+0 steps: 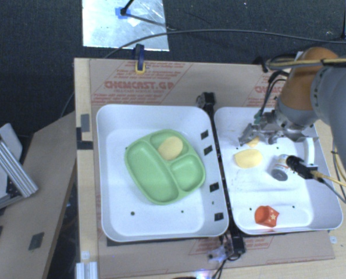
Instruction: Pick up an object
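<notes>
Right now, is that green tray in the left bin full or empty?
Mostly empty: the green tray holds one yellow lump in its far small compartment; its other two compartments are bare.

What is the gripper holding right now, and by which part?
Cannot tell. The gripper is low in the right bin, next to the yellow lump, which looks to lie apart from it.

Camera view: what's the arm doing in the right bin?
The KUKA arm reaches in from the right, its claw low in the right bin, just behind a yellow lump. Nothing is clearly in its grasp. A red object lies near that bin's front. In the left bin, a green divided plate holds another yellow piece in a small compartment.
</notes>
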